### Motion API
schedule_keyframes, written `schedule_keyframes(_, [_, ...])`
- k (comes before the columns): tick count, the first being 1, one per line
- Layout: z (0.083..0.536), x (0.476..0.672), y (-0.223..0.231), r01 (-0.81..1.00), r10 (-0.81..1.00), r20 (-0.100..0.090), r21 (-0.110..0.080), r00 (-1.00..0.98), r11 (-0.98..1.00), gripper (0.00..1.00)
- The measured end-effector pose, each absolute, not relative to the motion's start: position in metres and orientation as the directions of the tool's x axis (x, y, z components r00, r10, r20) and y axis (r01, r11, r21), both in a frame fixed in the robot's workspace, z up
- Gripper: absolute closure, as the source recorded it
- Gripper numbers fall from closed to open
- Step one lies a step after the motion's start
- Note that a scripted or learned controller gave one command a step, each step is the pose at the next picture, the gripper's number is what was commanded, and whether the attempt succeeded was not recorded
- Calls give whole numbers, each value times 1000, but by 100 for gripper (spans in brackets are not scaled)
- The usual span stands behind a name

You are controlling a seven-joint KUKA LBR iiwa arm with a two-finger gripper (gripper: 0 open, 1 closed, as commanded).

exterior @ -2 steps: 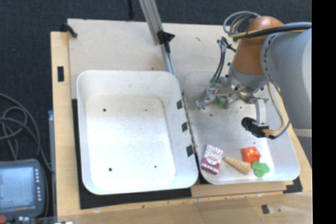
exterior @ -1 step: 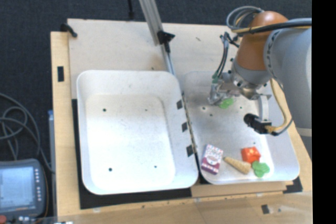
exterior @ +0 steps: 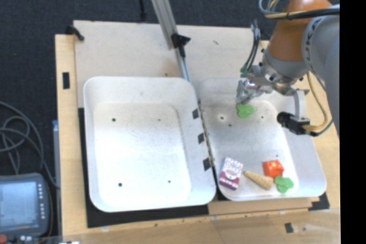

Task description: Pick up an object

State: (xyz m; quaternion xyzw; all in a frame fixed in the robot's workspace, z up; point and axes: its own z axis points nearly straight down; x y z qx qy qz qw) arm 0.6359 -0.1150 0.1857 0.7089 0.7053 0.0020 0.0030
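Note:
My gripper (exterior: 246, 95) hangs over the far part of the right bin (exterior: 297, 146), reaching in from the right. A small green object (exterior: 245, 111) lies directly beneath its tip, touching or nearly touching it; I cannot tell which. Near the front edge of the same bin lie a purple and white carton (exterior: 230, 173), a tan cone-shaped piece (exterior: 258, 179), a red piece (exterior: 273, 168) and a second green piece (exterior: 283, 183).
The left bin (exterior: 97, 123) sits beside the right one, their walls meeting along the middle. A slanted metal rail (exterior: 163, 6) rises from behind the bins. A black cable end (exterior: 293, 122) hangs off the arm over the right bin.

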Motion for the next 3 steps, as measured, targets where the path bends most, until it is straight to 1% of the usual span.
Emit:
schedule_keyframes(1, [242,628,-113,1000,1000,-2,7,-1,1,100])
schedule_keyframes(2, [273,629,-114,1000,1000,-1,5,-1,1,100])
schedule_keyframes(3, [274,613,-74,1000,1000,0,0,-5,5,100])
